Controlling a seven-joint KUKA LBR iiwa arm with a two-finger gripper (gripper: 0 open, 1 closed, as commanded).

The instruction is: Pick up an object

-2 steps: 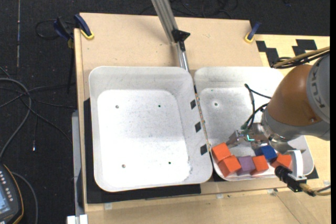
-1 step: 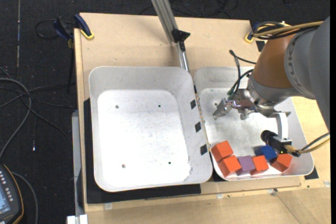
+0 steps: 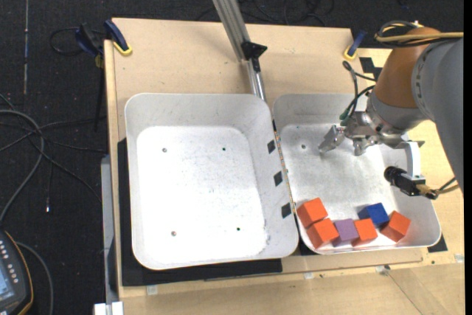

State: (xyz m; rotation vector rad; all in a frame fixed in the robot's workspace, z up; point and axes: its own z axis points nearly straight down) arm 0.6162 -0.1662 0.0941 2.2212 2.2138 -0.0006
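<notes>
Nearest the camera, a row of small blocks (image 3: 346, 225) lies along the near wall of the right bin (image 3: 310, 125): two orange cubes at the left touching each other, a purple one, another orange, a blue one set slightly behind, and an orange one at the right end. They look like rigid, light foam or wood pieces with flat matte faces, so a squeeze across two opposite flat sides should hold. The crowded ones leave little room; the end blocks seem easier. Farther back, the gripper (image 3: 341, 139) hangs over bare bin floor, well apart from the blocks, its fingers spread and holding nothing. The left bin (image 3: 147, 111) is smooth white plastic with rounded corners.
</notes>
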